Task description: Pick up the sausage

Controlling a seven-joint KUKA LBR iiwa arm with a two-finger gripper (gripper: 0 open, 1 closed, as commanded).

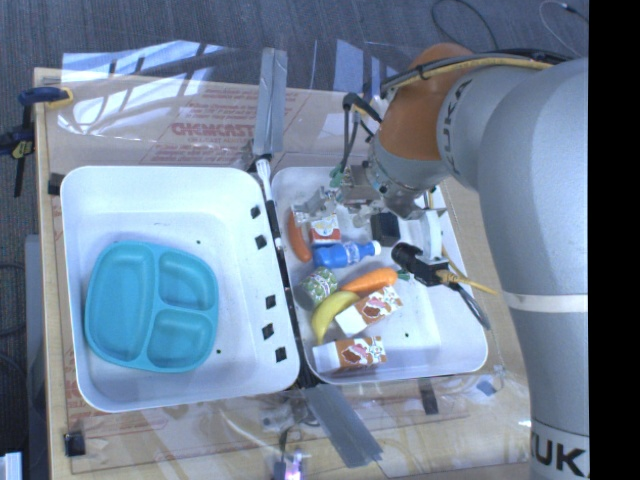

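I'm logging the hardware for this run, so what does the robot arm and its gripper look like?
The arm is thick, smooth and grey, with an orange band above the wrist and black lettering near its base. Dark cables loop over the wrist. The gripper is small, metallic and silver-grey.

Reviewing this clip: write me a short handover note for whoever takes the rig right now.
Gripper: low over the far end of the right bin; whether it is open or shut cannot be told.
Sausage: lies in the right bin near its left wall, just beside the gripper, next to a small carton and a blue bottle.
Left bin: holds a blue divided tray.
Done: arm is at the pile.
Left: grasp and lift the sausage; no hold is visible.
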